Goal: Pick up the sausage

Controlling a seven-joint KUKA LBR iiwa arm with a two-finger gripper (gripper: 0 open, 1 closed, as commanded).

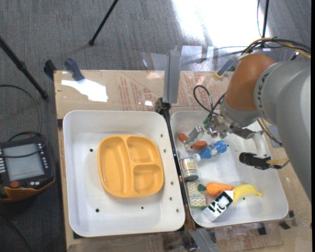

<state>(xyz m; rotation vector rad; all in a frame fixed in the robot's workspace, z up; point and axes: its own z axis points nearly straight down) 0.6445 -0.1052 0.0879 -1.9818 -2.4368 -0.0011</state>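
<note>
Sausage (pixel 198 144): we place it at the far left of the right bin (pixel 283 203), a short reddish-brown piece just right of the divider, with a second reddish piece (pixel 183 137) just beside it on its left.

Left to right: the left bin (pixel 73 214) carries a yellow divided plate (pixel 130 165). In the right bin we note a small can (pixel 189 169), a blue bottle (pixel 211 150), a carrot (pixel 219 188), a black-and-white carton (pixel 219 206) and a banana (pixel 248 191). The gripper (pixel 212 127) hangs over the sausage end of the bin; we cannot tell whether the fingers are open or closed, nor whether anything sits between them.

Risks, as we judge them: the fingers may close on the bottle or the neighbouring reddish piece, both being crowded against the target. The sausage may also roll away.

Room: the bin wall and divider hem the left side; the open floor lies to the right, toward the bin's middle.
</note>
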